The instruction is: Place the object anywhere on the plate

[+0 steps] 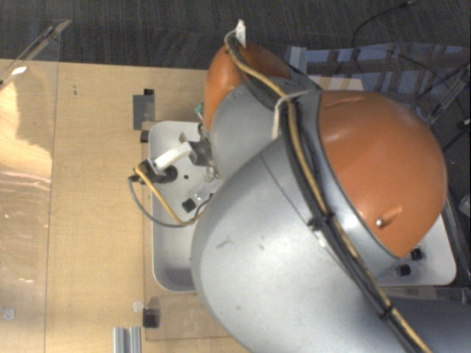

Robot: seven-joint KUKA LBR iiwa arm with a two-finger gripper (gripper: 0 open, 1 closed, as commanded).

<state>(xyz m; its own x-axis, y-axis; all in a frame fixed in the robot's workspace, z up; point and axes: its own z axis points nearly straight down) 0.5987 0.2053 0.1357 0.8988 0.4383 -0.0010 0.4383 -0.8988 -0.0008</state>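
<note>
Gripper [201, 158] down inside white bin [163, 271], near its left wall; grasp state cannot be told. Arm [294, 234] covers most of bin; object's place cannot be told. Green sliver [199, 110] at bin's far edge, unidentifiable.

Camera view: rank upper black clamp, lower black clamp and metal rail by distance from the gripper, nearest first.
From the gripper, which is over the white bin:
1. upper black clamp, by the bin's top-left corner.
2. lower black clamp, just below the bin's bottom-left corner.
3. metal rail, at the bottom edge, left of the lower clamp.
</note>
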